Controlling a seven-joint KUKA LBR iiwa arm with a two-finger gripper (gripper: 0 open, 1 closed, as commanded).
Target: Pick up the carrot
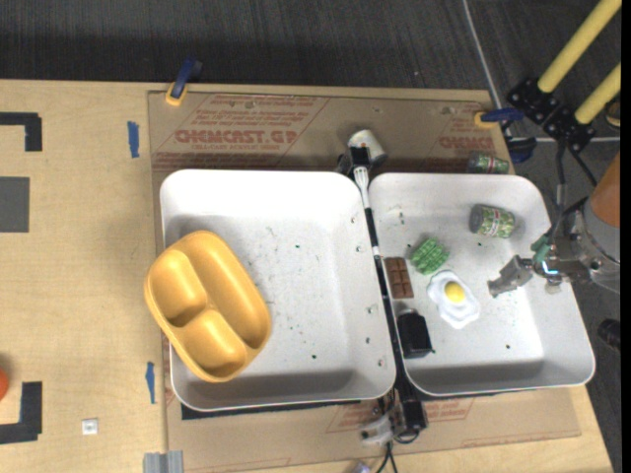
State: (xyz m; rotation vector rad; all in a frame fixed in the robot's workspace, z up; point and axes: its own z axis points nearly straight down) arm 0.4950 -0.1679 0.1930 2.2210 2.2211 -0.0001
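My gripper hangs low over the right side of the right bin, reaching in from the right. It is just right of a fried egg toy and apart from it. Nothing shows between its fingertips. A small orange thing lies at the far left edge of the view, on the bench outside both bins; I cannot tell what it is.
The right bin also holds a green can, a green leafy toy, a brown chocolate bar and a black block. A yellow two-part dish sits over the left bin's left rim.
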